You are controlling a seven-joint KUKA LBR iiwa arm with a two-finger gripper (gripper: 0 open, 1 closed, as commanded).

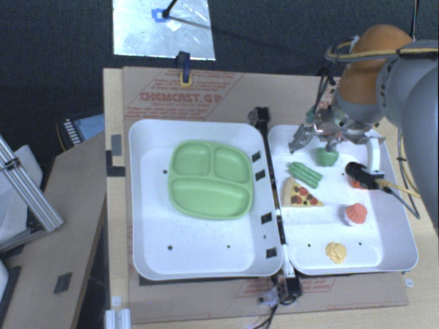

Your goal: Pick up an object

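The arm (410, 81) is thick and rounded, with a matte grey casing. An orange band (367, 64) bulges above the wrist. Below it sits a dark metal gripper (317, 140) — thin silvery struts, a small red detail. Thin cables loop by the band — one white fitting at the side.

Camera view: single fixed camera, mounted above the table (206, 84), facing down at a slant. Moderately far; takes in both white bins (147, 252) whole. Arm (405, 81) enters from right.
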